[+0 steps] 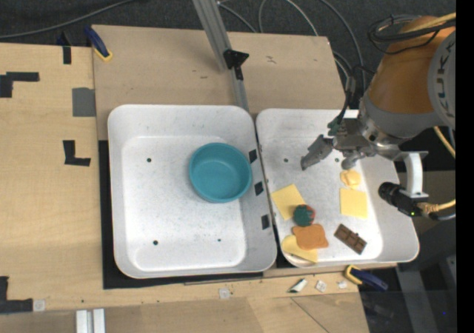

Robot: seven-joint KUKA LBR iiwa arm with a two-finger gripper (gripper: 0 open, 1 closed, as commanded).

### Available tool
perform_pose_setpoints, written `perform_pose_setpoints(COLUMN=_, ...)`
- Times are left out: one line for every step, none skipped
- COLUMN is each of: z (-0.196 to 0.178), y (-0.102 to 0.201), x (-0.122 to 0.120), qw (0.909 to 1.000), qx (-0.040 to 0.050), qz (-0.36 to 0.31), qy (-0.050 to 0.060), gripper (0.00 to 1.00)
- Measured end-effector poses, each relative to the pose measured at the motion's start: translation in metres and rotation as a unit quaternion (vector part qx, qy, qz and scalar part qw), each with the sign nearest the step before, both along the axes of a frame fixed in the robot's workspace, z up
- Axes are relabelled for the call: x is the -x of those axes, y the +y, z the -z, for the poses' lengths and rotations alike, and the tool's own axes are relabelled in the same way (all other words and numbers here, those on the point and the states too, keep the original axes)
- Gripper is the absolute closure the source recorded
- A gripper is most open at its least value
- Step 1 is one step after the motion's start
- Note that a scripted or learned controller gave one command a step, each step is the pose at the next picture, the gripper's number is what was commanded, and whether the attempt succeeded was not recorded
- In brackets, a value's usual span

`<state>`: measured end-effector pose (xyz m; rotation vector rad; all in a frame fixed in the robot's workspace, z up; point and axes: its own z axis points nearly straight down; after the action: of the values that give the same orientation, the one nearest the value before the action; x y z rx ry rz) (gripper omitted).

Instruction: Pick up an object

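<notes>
The end effector (pixel 326 148) hangs over the far part of the right bin (pixel 285 128), and its two dark fingers look spread apart with nothing between them, so I judge it released and not grasping. The things it could pick all lie in the near part of this bin: a yellow square (pixel 287 199), a small green and red piece (pixel 304 214) touching it, an orange toast-like piece (pixel 310 236) over a pale yellow piece (pixel 296 251), a brown chocolate-like bar (pixel 349 237), a second yellow slice (pixel 354 203) and a small yellow piece (pixel 350 178) just beside the wrist. The left bin (pixel 133 198) carries a blue bowl (pixel 219 172), well apart from the arm. To do the step well, I think the arm should choose a thing which stands free, such as the brown bar, come straight down over it and close across its narrow side; the flat slices lie low on the floor of the bin and may slip from the fingers. The fingertips are dark and blurred, so the exact opening is hard to read. The arm is cut off at the right edge, and the pale piece is partly covered.
</notes>
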<state>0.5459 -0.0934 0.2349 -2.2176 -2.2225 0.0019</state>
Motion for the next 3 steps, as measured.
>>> perform_pose_setpoints(z=0.000, y=0.000, x=0.000, qw=1.0000, qx=0.0000, qz=0.000, qy=0.000, gripper=0.00)
perform_pose_setpoints(z=0.063, y=0.000, x=0.008, qw=1.0000, qx=0.0000, qz=0.001, qy=0.004, gripper=0.00)
perform_pose_setpoints(z=0.108, y=0.002, x=0.015, qw=1.0000, qx=-0.0001, qz=0.001, qy=0.003, gripper=0.00)
